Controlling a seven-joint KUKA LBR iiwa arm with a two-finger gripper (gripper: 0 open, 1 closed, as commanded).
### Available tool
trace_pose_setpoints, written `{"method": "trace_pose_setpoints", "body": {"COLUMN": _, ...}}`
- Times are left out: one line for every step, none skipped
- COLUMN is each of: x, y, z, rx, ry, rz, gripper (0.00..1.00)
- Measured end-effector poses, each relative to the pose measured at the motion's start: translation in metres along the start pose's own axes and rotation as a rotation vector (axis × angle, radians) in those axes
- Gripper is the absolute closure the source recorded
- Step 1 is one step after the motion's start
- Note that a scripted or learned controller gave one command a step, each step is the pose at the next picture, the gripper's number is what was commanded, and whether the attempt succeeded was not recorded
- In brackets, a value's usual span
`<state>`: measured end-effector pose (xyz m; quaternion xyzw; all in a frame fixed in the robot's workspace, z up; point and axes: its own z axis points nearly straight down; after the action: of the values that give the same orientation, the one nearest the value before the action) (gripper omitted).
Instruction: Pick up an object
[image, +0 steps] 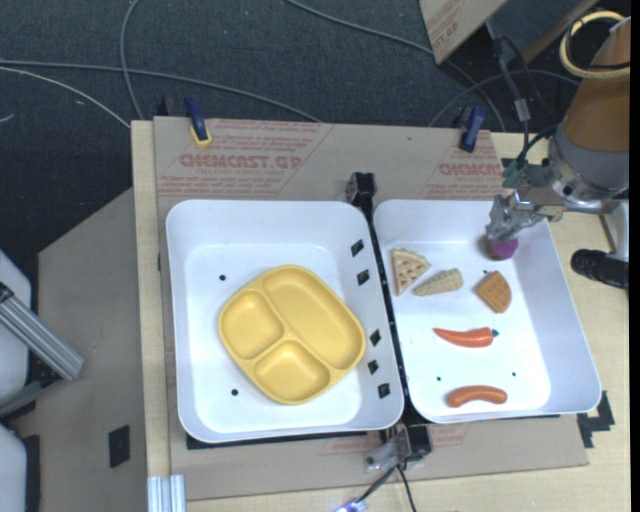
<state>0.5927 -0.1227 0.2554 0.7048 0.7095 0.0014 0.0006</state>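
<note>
Purple is the colour to watch: a small purple object sits at the far edge of the right bin, and the gripper is directly over it, low enough that metal and object seem to touch. You cannot tell from this slant whether the jaws are open or closed on it, so do not count it as held. It looks like a small plastic toy food, so judge it light and stiff, possibly slick and rounded; take it across its middle, squarely, or it may squirt out sideways toward the bin wall just behind it. Other picks lie well apart in the same bin: a waffle wedge and a tan bread slice just beside each other near the divider, a brown biscuit-like piece, a red chilli pepper and a sausage nearer the front; all look like light, hard toys, the long ones best gripped across their narrow width. Your left bin carries a yellow divided plate. Both bins are smooth white plastic, so things will slide if nudged. They rest on cardboard clamped to the tabletop, with cables on the dark floor beyond.
</note>
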Motion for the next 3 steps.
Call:
{"method": "trace_pose_setpoints", "body": {"x": 0.049, "y": 0.014, "z": 0.014, "rx": 0.005, "ry": 0.001, "rz": 0.001, "gripper": 1.0}}
{"method": "trace_pose_setpoints", "body": {"x": 0.098, "y": 0.021, "z": 0.009, "rx": 0.001, "ry": 0.001, "rz": 0.0, "gripper": 1.0}}
{"method": "trace_pose_setpoints", "body": {"x": 0.156, "y": 0.025, "z": 0.007, "rx": 0.002, "ry": 0.001, "rz": 0.0, "gripper": 1.0}}
